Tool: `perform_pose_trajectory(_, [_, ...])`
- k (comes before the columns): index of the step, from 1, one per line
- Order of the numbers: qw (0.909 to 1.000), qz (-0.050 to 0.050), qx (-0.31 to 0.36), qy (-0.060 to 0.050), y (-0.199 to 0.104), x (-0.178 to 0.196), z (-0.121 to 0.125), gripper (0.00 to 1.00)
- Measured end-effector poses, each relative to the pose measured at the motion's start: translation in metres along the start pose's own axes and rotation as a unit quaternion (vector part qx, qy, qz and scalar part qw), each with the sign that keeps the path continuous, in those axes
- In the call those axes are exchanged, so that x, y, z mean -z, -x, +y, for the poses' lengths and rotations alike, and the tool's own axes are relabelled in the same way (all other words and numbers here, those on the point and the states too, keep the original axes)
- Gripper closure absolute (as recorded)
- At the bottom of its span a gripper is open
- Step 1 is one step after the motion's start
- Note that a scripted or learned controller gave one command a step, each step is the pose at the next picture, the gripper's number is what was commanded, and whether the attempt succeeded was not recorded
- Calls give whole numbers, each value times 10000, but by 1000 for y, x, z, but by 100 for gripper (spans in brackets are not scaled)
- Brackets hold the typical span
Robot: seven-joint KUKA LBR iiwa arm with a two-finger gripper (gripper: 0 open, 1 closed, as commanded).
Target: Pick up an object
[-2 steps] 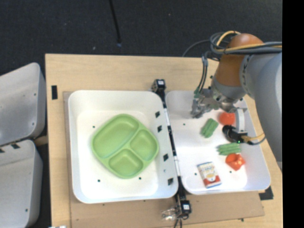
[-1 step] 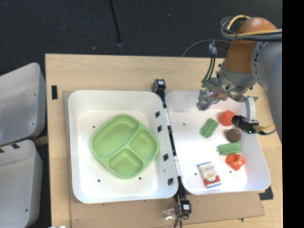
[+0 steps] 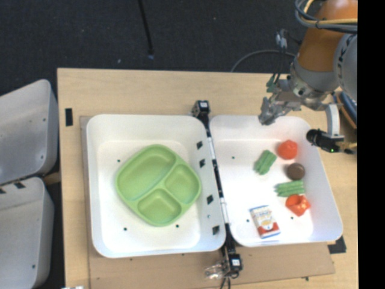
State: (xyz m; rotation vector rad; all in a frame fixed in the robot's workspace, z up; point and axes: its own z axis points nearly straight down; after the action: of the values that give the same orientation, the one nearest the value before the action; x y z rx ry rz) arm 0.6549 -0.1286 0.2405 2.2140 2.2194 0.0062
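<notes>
Wooden bench (image 3: 72,95) carries two white bins. Right bin (image 3: 240,131) holds loose pick candidates: red pepper (image 3: 288,149), green pod (image 3: 264,162), brown ball (image 3: 295,171), carton (image 3: 264,221). Gripper (image 3: 268,114) hovers over far rim, nothing held; finger state indeterminate. Green tray (image 3: 157,185) fills left bin (image 3: 96,161).

Even, bright overhead light falls on the desk (image 3: 72,95), washing the two white bins (image 3: 102,233) nearly flat, their inner corners losing detail to mild glare. Shadows are soft and short, pooling faintly beneath the green tray (image 3: 157,185). The floor across the upper frame stays dark. The picture is soft and low in resolution; small items at right look slightly smeared.
</notes>
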Motion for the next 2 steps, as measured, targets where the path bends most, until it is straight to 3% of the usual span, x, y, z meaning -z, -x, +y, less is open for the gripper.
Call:
perform_pose_trajectory(1, [10000,2,7,-9,2,39,1,100])
perform_pose_trajectory(2, [10000,8,11,-42,-45,25,-12,100])
